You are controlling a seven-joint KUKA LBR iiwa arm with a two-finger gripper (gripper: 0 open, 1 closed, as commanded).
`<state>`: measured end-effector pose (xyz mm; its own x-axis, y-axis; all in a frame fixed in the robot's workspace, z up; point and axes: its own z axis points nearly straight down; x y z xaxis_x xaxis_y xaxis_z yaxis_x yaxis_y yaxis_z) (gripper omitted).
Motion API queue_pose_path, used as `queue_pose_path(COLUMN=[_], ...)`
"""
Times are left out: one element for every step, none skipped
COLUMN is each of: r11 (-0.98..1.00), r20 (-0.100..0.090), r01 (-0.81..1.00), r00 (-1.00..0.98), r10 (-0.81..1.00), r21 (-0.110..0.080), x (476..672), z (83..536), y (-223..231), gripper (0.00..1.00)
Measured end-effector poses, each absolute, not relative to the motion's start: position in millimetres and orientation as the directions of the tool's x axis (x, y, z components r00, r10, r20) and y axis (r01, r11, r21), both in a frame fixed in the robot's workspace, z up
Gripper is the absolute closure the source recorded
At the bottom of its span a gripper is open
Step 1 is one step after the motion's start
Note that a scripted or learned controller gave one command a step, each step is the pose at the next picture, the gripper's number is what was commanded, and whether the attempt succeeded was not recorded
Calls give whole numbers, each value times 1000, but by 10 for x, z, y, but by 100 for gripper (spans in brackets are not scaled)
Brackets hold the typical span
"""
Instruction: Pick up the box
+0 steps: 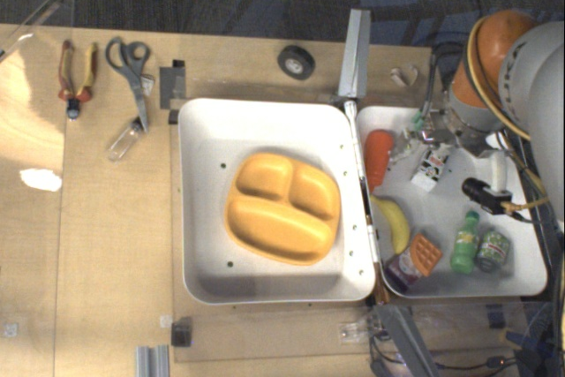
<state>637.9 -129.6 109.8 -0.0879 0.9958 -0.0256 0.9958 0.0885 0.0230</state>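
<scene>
Evidently the two-finger claw (pixel 430 156), its state I cannot tell, hovers beside the small white printed cardboard box (pixel 427 169), with the orange-red carrot (pixel 378 156) crowding left, risking a misgrasp.

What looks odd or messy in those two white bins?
The left bin holds one big yellow divided tray, sitting slightly askew. The right bin is cluttered: a banana, a red-orange item, a green bottle and a small can lie jumbled. Nothing looks spilled or broken.
</scene>
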Motion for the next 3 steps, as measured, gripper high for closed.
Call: queue_pose_path(r11=[89,-111,-17], r20=[-2,-8,-2], r01=[996,993,1000], r00=[-89,112,17], r10=[996,994,1000], r21=[7,39,8], x=[5797,5895,5849], z=[1601,1140,2063], y=[-1332,-1055,-1613], gripper=[0,0,0])
